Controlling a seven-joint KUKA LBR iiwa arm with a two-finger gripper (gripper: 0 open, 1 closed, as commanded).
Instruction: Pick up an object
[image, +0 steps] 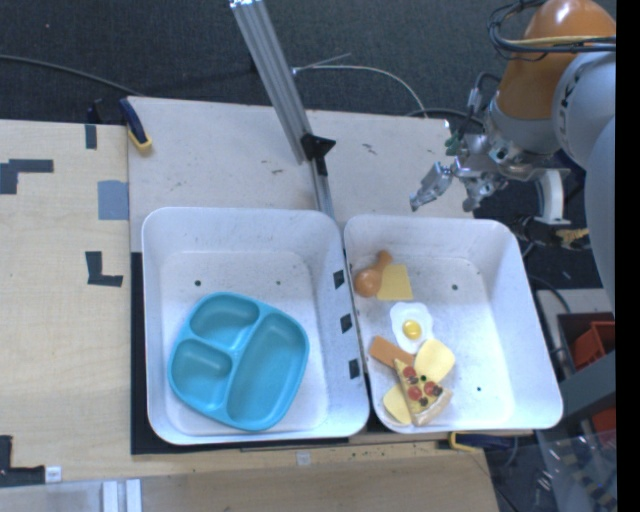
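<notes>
Nearest the camera, at the front edge of the right bin (500, 300), lies a heap of toy food: a pizza slice (420, 385) with red dots, yellow cheese-like pieces (434, 358) beside and under it, and an orange sausage-like piece (387, 351) touching the slice's left end. Just behind them sits a fried egg (411, 324), and further back a yellow slice (394, 284) with a small tan, pear-shaped piece (371, 275) against its left edge, close to the wall between the bins. In the left bin (160, 260) a blue divided plate (238, 360) with three compartments rests toward the front.

Beyond the right bin's far rim, the claw (436, 186) hangs above the pale counter (220, 150), apart from every toy and with nothing between its fingers; whether they are spread or closed cannot be told at this angle. The grey arm with its orange band rises to the upper right.

Further back, a slanted metal rail (275, 75) crosses the counter, a blue and yellow tool (134, 124) lies at its left corner, and thin cables trail over dark floor.
</notes>
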